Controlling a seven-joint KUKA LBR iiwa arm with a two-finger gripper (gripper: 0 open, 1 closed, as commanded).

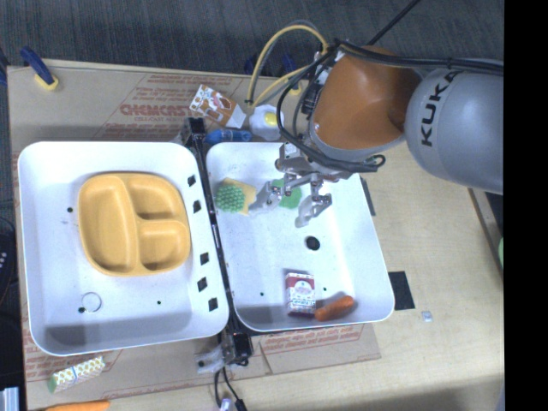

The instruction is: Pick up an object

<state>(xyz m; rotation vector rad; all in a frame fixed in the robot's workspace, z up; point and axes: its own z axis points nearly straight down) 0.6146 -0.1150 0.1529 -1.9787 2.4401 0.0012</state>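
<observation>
Metal fingers of the tool (289,197) stand spread, pinching nothing, beside a small green block (291,199) near the right white bin's (364,229) far edge. It looks light and stiff; gripping across its short sides should hold.

My wrist hides part of a green object (291,199) at my end effector (293,205); an orange item (73,405) is cut off by the bottom edge.

A single fixed camera looks steeply down at a slant from above the tabletop (428,332), framing both white bins (51,315) left of and below the fingers (293,202).
</observation>
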